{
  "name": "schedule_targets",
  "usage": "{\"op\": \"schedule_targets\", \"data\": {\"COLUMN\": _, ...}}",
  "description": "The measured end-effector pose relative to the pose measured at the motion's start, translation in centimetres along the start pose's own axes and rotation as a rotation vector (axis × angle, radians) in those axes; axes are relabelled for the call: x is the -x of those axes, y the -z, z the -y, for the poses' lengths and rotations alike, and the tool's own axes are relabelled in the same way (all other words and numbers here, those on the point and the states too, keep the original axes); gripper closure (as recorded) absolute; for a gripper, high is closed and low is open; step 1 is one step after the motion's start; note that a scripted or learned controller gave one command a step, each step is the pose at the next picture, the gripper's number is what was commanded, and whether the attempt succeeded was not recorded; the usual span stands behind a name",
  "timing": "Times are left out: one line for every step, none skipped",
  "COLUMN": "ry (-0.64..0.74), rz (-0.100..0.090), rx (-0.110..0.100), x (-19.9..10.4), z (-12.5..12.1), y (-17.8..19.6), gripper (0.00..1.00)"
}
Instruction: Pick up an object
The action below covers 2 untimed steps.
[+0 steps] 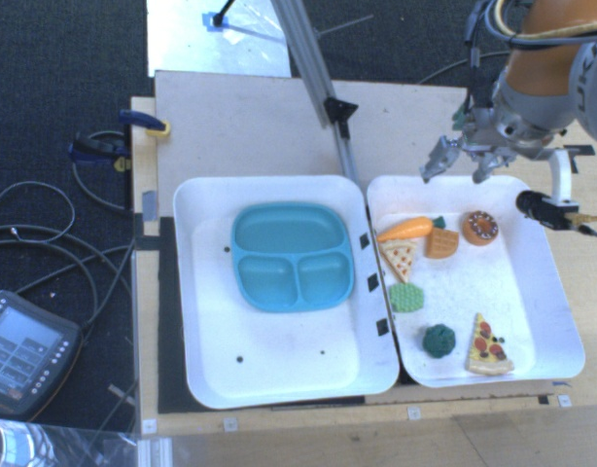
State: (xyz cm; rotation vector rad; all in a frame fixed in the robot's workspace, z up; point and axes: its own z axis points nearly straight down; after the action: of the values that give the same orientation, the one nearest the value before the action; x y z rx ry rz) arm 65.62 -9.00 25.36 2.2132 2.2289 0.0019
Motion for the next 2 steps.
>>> {"op": "schedule_targets", "data": {"ry": 0.000, "rz": 0.000, "rx": 0.000, "x": 0.0, "z": 0.0, "y": 0.0, "gripper": 0.00}}
{"op": "schedule_targets", "data": {"ry": -0.003, "rz": 0.001, "rx": -0.004, "x": -0.2, "z": 0.2, "y": -4.2, "gripper": 0.00}}
